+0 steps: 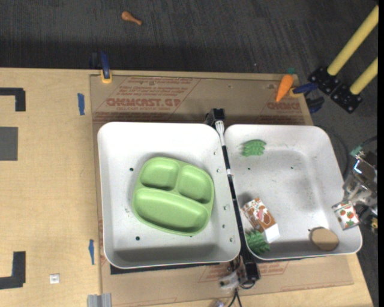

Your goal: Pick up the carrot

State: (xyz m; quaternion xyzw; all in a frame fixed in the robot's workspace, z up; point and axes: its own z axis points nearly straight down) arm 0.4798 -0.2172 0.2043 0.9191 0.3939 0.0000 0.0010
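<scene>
A small orange carrot [283,88] with a green top lies on the cardboard sheet behind the right bin's [300,133] far rim, outside both bins. Part of my gripper [359,184] shows as metal pieces at the right edge of the view, beside the right bin's right rim and well to the near right of the carrot. Just below it, a small red and white packet [346,215] sits at that rim; I cannot tell whether it is touching the gripper.
The left bin [114,180] holds a green divided plate [174,195]. In the right bin lie a green leafy piece [253,147], a red and white packet [259,217], another green piece [258,241] and a brown round item [324,238]. An orange object [131,18] lies on the floor.
</scene>
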